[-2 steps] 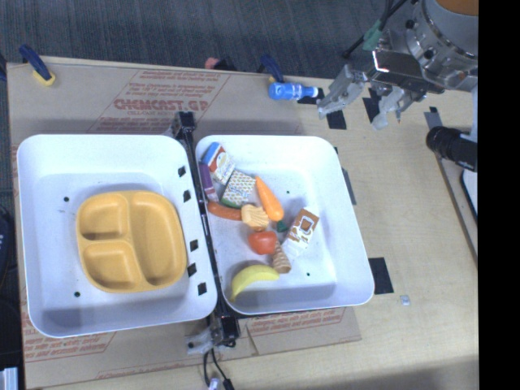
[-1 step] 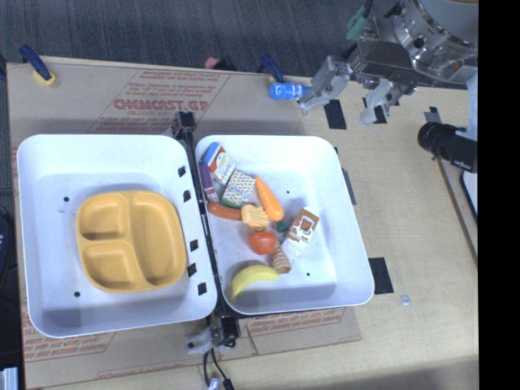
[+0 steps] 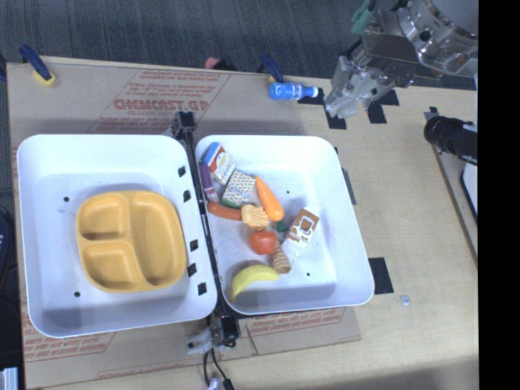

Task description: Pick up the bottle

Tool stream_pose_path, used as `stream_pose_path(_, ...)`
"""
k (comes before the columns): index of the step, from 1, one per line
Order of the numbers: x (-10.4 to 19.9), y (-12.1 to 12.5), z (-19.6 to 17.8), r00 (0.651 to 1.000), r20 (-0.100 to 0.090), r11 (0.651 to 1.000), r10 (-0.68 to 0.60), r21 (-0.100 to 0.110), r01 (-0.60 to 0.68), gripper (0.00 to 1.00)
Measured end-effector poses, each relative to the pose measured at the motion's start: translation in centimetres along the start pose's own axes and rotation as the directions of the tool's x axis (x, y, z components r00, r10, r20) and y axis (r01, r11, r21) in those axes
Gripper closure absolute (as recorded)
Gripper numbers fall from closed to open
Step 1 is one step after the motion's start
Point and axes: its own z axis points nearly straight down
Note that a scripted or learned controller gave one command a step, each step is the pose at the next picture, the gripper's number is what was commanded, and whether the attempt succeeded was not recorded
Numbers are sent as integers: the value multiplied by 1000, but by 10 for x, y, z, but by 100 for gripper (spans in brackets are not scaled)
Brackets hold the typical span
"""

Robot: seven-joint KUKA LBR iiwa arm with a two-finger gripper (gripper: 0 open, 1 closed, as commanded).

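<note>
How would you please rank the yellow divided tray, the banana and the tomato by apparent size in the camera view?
1. Yellow divided tray, clearly largest.
2. Banana.
3. Tomato, smallest.

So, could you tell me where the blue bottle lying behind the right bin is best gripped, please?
Probably across the middle of the blue bottle, coming straight down from above. It lies on its side on the bench, long axis running left to right, so closing across its width suits it. Its narrower right end offers less to hold.
</note>
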Motion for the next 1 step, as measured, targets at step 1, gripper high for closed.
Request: stream_pose_path(1, 1, 0, -10, 1000, 0, 1000, -7, 0, 7, 100)
